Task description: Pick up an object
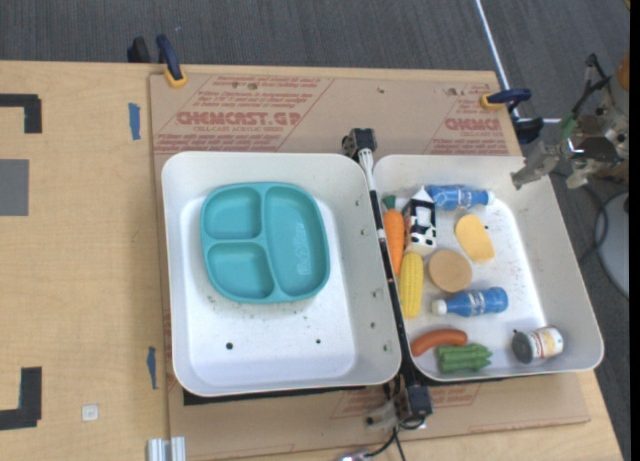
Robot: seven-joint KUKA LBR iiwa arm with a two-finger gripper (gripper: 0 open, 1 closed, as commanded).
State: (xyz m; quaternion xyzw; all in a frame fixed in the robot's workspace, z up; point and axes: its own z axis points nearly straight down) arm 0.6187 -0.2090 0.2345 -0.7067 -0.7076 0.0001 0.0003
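Note:
The right bin (560,249) holds several toy items: a blue bottle (455,196), a black and white cow (422,224), a carrot (394,234), a yellow piece (475,237), a corn cob (411,284), a tan disc (450,271), a second blue bottle (476,301), a red sausage (438,340), a green vegetable (462,356) and a small can (538,344). My gripper (545,164) hangs over the bin's far right corner, apart from all of them. It is small and partly cut off at the view's edge.
The left bin (190,349) carries a teal divided plate (266,241). Both bins rest on a cardboard sheet (250,109) held by clamps (172,61) at the back corners. A white cable (485,19) runs diagonally past the far right.

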